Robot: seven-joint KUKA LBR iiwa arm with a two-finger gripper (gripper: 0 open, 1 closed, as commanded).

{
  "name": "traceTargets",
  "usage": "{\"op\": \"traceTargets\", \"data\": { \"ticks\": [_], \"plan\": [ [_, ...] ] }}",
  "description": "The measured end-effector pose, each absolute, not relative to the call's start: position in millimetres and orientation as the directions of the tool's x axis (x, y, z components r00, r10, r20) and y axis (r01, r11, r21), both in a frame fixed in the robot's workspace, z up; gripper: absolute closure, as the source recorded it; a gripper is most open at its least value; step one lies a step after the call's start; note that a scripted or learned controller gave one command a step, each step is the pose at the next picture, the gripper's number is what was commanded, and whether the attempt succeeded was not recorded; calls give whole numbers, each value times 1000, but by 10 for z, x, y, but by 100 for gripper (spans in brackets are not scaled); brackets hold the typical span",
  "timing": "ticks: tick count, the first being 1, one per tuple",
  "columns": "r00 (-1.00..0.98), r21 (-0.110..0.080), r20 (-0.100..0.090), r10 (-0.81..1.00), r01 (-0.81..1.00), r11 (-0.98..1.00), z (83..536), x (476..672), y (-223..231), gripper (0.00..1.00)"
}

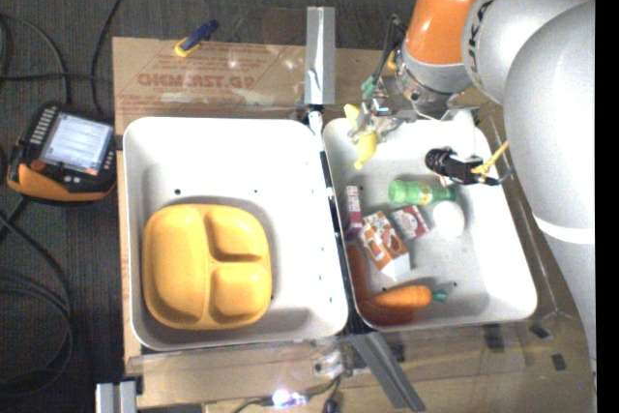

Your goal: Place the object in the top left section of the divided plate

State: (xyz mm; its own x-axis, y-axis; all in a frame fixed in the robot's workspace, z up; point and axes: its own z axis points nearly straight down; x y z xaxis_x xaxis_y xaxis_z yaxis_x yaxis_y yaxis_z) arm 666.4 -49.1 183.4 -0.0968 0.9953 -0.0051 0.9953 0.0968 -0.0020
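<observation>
Camera view, tool (372, 116) at right bin's top-left, yellow object (366, 146) just below

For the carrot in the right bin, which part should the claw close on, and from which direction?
Grip the carrot across its thick orange middle, coming straight down from above. It lies flat, roughly parallel to the right bin's near wall, with bare floor on its far side, though the near side looks tight. The green top is probably too thin to hold.

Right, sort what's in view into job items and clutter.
Job:
- yellow three-section divided plastic plate in the left white bin
- gripper over a small yellow object

Clutter:
- green bottle
- orange carrot
- red-and-white packet
- handheld control pendant
</observation>
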Motion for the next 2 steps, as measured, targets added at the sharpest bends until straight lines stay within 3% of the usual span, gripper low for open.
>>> {"op": "traceTargets", "data": {
  "ticks": [1, 2],
  "plan": [
    [-270, -3, 0, 963, 963, 270, 2389, 6011, 199, 100],
    [-555, -3, 2, 832, 832, 555, 2173, 5470, 797, 100]
  ]
}}
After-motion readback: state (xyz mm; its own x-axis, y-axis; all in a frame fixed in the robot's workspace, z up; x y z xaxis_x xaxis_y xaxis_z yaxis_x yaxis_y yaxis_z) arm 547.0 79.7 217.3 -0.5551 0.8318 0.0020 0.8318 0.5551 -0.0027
